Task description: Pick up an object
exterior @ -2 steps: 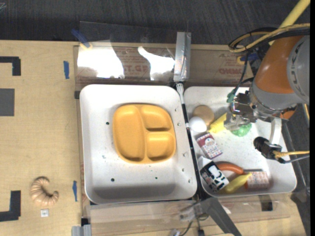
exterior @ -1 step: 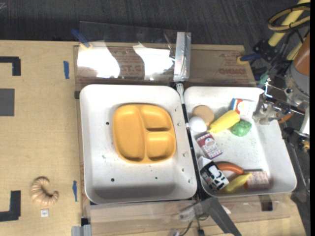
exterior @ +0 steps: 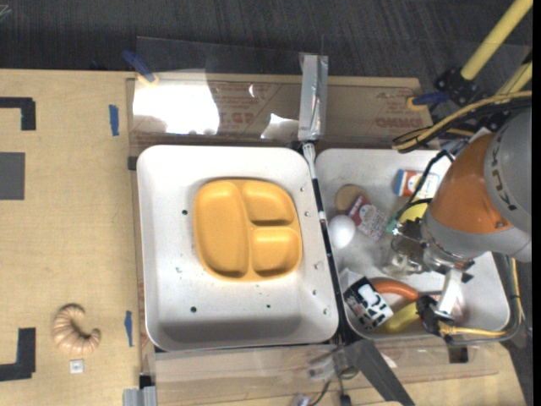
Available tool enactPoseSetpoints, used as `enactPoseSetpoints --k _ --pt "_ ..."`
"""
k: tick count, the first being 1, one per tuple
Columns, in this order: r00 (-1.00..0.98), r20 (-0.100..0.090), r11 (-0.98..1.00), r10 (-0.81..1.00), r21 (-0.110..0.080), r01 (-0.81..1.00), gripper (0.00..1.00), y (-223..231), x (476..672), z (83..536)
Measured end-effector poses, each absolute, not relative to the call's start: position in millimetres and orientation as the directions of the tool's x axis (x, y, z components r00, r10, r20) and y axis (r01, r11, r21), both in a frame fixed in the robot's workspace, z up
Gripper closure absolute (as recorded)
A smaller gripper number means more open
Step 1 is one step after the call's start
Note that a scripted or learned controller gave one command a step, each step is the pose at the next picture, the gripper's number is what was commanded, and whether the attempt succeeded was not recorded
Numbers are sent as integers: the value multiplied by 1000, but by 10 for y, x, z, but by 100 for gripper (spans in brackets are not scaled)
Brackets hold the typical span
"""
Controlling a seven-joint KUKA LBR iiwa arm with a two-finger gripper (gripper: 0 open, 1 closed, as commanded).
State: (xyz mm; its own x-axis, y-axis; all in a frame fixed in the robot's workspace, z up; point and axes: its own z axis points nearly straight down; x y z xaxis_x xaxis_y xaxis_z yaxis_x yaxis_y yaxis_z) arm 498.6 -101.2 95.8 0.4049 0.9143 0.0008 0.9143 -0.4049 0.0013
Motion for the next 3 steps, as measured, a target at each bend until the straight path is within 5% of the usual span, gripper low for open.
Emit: enactPoseSetpoints --k 1,2,3 --pt "280 3 -280 960 4 960 100 -450 5303 1862" --pt "288 -1 -288 958 -1 958 100 -1290 5034 913" --pt "286 0 -286 958 -2 958 0 -1272 5035 906"
